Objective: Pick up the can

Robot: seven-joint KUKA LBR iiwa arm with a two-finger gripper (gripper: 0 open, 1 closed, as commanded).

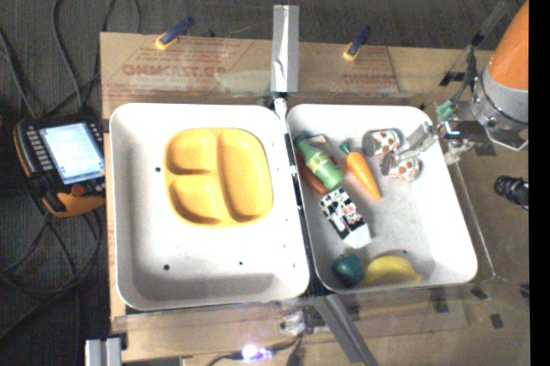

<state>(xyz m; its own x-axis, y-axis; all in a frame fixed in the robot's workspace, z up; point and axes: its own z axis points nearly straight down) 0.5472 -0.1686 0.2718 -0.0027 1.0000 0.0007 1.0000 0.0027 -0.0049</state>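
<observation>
The can (384, 139), white and grey with red marks, lies on its side near the back right of the right bin (447, 227). My gripper (407, 146) reaches in from the right edge of that bin and sits low, right over the can's middle, hiding part of it. The can's other end (407, 169) shows just in front of the gripper. The can rests on the bin floor.
The right bin also holds a carrot (363, 173), a green bottle (316, 158), a black-and-white carton (345, 216), a dark green item (348, 269) and a banana (391, 270). In the left bin (137, 270) lies a yellow divided plate (219, 175).
</observation>
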